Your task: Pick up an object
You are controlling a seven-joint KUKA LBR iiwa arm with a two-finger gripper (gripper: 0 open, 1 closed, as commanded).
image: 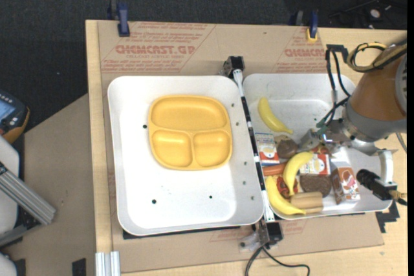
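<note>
A divided plate (190, 131) lies in the left bin (129, 158); bananas (272, 115) and snack packs (345, 184) crowd the right bin (291, 84).

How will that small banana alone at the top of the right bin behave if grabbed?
The small banana looks curved and smooth, so it may spin or slip sideways when pinched. Probably light. It lies apart from the pile on bare bin floor, so it could slide freely.

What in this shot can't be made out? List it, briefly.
- End effector: the arm's wrist covers it, so its finger state is unclear.
- Right bin: its right part lies under the arm.
- Small cartons: print too small to read.
- Lower banana: partly under the other food items.
</note>
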